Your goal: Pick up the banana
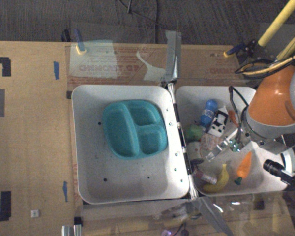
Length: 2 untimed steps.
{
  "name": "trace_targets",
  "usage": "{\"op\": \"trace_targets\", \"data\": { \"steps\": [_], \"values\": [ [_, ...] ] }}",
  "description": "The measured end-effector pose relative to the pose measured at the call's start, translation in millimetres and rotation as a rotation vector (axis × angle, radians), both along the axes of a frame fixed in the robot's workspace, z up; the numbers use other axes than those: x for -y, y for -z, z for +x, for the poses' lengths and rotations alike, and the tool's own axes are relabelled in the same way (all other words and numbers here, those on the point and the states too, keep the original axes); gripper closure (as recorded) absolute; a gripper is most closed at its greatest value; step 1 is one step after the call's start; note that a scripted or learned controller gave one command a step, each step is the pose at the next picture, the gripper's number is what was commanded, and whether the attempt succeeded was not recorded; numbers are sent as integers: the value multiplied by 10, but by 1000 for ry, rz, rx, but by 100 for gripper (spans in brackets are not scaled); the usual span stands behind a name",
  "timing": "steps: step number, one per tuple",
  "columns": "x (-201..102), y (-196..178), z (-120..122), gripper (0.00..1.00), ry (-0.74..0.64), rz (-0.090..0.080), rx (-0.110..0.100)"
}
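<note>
Arm over the right bin, banana lying at that bin's near edge.

Camera view: the left bin (88,181) bears a teal divided plate (135,128). The right bin (187,95) is crowded: the banana (219,179) lies near its front left corner, with a carrot (243,165) just to its right, a clear bottle with a blue cap (207,113) further back, a green ball (194,132) by the left wall and a black-and-white box (217,122) beside the bottle. The arm (273,104) reaches in from the right, its orange band above the wrist. The gripper (225,147) hangs over the bottle area, apart from the banana; how far it is open cannot be told.
</note>
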State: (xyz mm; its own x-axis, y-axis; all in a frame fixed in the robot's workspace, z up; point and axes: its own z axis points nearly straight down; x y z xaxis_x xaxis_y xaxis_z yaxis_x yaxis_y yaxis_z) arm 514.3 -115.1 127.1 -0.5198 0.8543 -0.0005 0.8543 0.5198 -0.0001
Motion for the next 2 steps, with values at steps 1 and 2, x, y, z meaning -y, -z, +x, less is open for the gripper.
{"op": "trace_targets", "data": {
  "steps": [1, 2],
  "values": [
    [-183, -961, -129, 0, -46, 0, -1],
    [-96, 300, -324, 0, 88, 0, 0]
  ]
}}
